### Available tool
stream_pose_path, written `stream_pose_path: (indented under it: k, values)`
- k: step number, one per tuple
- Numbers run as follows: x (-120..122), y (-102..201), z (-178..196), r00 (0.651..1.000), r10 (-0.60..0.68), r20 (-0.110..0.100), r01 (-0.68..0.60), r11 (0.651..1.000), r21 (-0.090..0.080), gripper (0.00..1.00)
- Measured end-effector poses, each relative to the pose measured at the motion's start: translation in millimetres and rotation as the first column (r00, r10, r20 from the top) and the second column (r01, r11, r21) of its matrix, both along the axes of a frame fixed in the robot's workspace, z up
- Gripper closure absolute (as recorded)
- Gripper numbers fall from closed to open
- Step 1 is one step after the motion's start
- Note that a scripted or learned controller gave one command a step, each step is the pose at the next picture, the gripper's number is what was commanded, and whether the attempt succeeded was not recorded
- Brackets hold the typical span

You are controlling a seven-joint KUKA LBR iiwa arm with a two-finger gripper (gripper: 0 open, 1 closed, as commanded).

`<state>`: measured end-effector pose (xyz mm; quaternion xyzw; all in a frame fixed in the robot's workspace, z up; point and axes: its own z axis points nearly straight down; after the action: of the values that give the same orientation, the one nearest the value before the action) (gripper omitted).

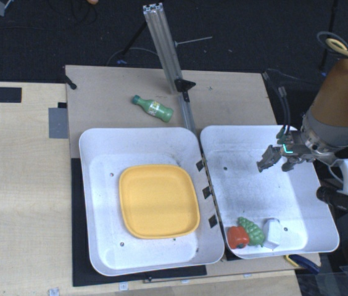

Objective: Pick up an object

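Candidate objects sit bunched in the near corner of the right shallow white bin [266, 142]: a small red rounded piece [238, 237] touching a green knobbly piece [252, 230], with a pale whitish block [273, 232] just beside them against the near wall. Judged: they lie there because the corner catches whatever slides or drops; the walls on two sides will crowd a grasp.

The claw [277, 158] hangs over the far half of the same bin, well apart from the cluster, nothing between its fingers. Whether those fingers are spread or pressed together, I cannot tell. The bin floor between claw and cluster lies open, so room for approach looks good from the far side.

Left shallow white bin [97, 165]: a square yellow plastic plate [158, 200] lies flat mid-floor, margins bare all round.

On the desk [236, 97] beyond the bins, a small green plastic bottle [153, 108] lies on its side near a slanted aluminium rail [165, 42].
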<state>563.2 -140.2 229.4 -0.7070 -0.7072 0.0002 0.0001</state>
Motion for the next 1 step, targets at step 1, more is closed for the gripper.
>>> stream_pose_path:
  k: [1]
  values:
    - [0.0,0.0,0.0,1.0,0.0,0.0,0.0,1.0,0.0,0.0]
